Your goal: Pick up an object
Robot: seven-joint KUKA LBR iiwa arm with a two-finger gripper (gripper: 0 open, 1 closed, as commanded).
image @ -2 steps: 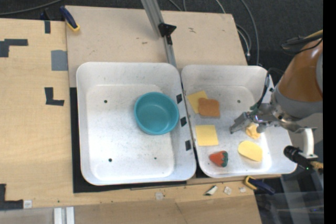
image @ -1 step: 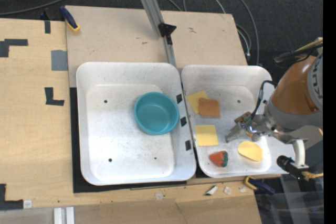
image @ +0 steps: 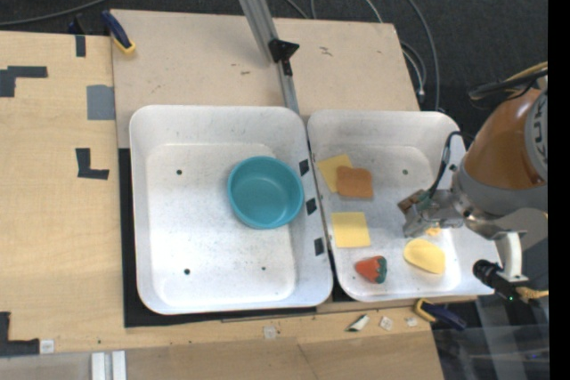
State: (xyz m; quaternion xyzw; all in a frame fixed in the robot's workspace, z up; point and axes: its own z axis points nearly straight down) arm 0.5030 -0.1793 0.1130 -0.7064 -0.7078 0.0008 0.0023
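The right bin (image: 419, 125) serves as the landmark. Inside it, near its left wall, lie a pale yellow slice (image: 331, 168) with a brown toast-like piece (image: 354, 183) overlapping its right side. Toward the bin's front sits a yellow square block (image: 350, 230), and at the front wall a strawberry (image: 372, 269) rests beside a yellow lemon-shaped piece (image: 426, 256). The pincer (image: 420, 215) hangs low over the bin's right half, just behind the lemon-shaped piece, with nothing seen between its tips; how wide it stands I cannot tell. The grey and orange arm (image: 503, 156) comes in over the bin's right wall. Left of this bin, the left bin (image: 160, 129) holds a teal bowl (image: 264, 192) close to the shared wall. Both bins rest on the tabletop (image: 53, 102)
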